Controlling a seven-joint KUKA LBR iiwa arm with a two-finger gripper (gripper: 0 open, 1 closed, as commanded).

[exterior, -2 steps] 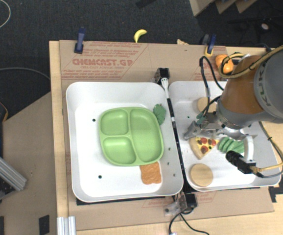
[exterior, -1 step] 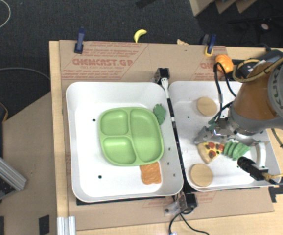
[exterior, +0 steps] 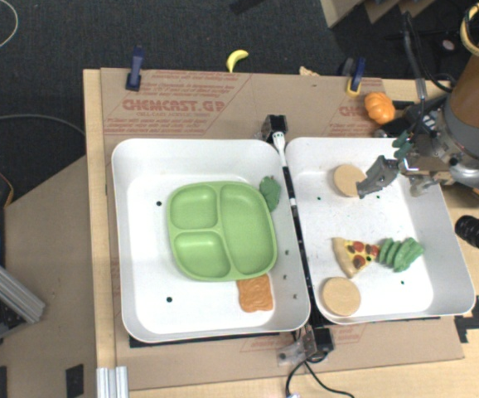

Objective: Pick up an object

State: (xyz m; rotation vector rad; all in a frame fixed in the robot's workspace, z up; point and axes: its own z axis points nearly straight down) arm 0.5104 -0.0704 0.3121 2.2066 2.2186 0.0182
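At the near edge of the right bin [exterior: 438, 301] lies a round tan biscuit [exterior: 340, 296], close to the front wall. Just behind it sit a toy pizza slice [exterior: 353, 254] and, touching its right side, a leafy green toy vegetable [exterior: 399, 253]. Farther back, near the bin's rear left part, lies a second round tan disc [exterior: 348, 179].

The gripper [exterior: 394, 174] hangs over the back of the right bin, just right of that second disc. One dark finger [exterior: 375, 177] points down and left toward the disc, the other sits to the right with a clear gap between them, so the claw stands open and nothing is between the fingers. The arm's orange band [exterior: 477, 98] rises above it at the right edge.

In the left bin [exterior: 136, 247], an orange waffle-like piece [exterior: 255, 293] lies near the front wall, touching the near edge of a green divided plate [exterior: 222, 229] that takes up the middle. A small dark green leafy piece [exterior: 270, 191] rests against the plate's rear right corner, beside the wall between the bins.

Beyond the bins, on the brown board [exterior: 181, 102], a small orange toy fruit [exterior: 379, 106] sits behind the right bin, two blue clamps [exterior: 134, 69] grip the far edge, and a yellow banana [exterior: 236, 59] lies on the dark floor.
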